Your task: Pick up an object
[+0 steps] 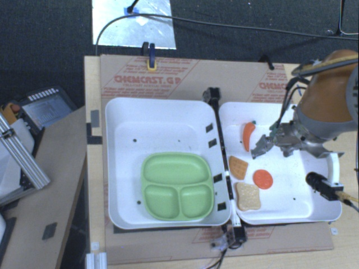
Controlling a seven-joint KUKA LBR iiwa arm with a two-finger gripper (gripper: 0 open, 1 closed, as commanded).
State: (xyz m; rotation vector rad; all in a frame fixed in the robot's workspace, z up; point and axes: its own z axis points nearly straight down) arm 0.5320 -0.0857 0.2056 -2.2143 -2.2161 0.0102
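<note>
Broadly, a brown cardboard sheet [168, 77] covers the bench and shows as a border around both bins. The left bin [140, 122] has its far half bare, while a green divided plate [168, 172] fills most of the near half and sits close to the near rim. The right bin [291, 189] meets the left one along a shared wall down the middle. Its open floor lies toward the right and the near right corner, and its contents are crowded along the left side by that wall.

The arm [331, 94], grey with an orange band, comes in over the right bin's right rim. Its gripper [261, 147] is above the bin's left half, just right of the orange carrot-shaped piece [248, 135]. Whether it is spread or pressed together I cannot tell, and nothing is seen pinched in it.

The tan bread slice [248, 196], roughly square, lies nearest the near rim, close to the shared wall. The orange-red round slice [262, 179] sits just beyond it, toward the bin's middle. The small golden cracker [238, 167] lies beside the shared wall, between the bread and the carrot-shaped piece. That piece is narrow and elongated, and lies lengthwise toward the far rim.
</note>
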